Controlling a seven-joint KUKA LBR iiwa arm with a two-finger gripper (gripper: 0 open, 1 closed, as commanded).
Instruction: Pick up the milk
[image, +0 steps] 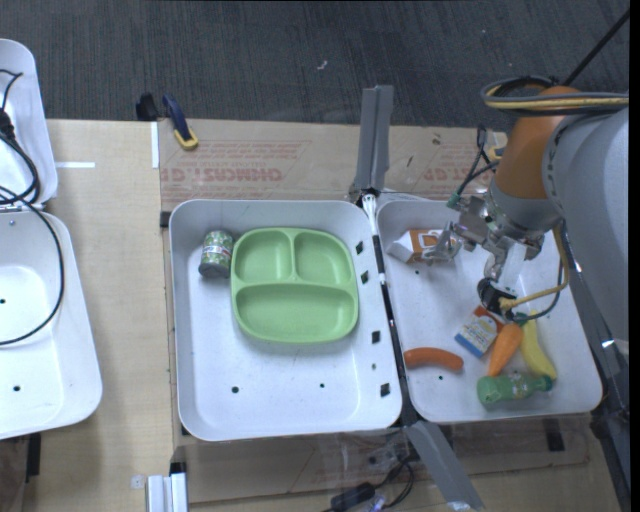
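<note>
1. White and orange, the milk carton (418, 243) lies in the upper left of the right bin (440, 390).
2. My jaws sit at its right end; whether they grip it, I cannot tell.
3. Lower right: sausage (433, 359), carrot (504, 348), banana (537, 350).

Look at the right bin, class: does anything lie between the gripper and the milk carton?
Nothing visible does. The gripper sits right at the milk carton near the back of the right bin. The hot dog, carrot and banana lie nearer the front, out of the way.
</note>
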